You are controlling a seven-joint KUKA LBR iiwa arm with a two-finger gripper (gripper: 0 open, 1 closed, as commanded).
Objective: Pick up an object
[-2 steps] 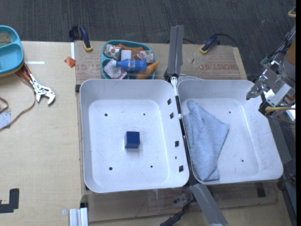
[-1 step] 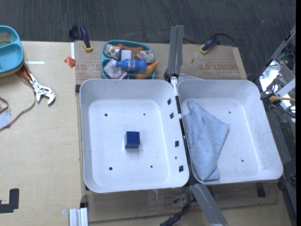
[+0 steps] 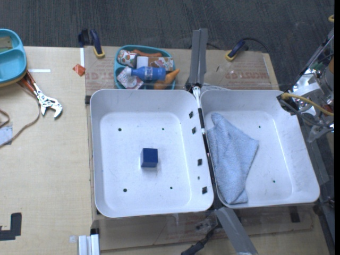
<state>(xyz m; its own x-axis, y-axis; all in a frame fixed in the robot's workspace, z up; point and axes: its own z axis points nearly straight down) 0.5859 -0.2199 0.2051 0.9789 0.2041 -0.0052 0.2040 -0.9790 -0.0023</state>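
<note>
Centrally, blue block (image 3: 150, 158) sits clear of left bin (image 3: 101, 195) walls; tool state cannot be told.

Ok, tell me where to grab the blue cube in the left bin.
Grip the blue cube across two opposite flat side faces, coming straight down from above. It sits flat and alone near the middle of the left bin, so the fingers should have room on every side.

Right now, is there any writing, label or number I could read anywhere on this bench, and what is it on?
No text can be read here.
Red lettering on the clear sheet behind the bins: too faint and blurred to read.
Packets in the small teal tray: printing too small to read.
Blue block and grey cloth: no marks visible.
</note>
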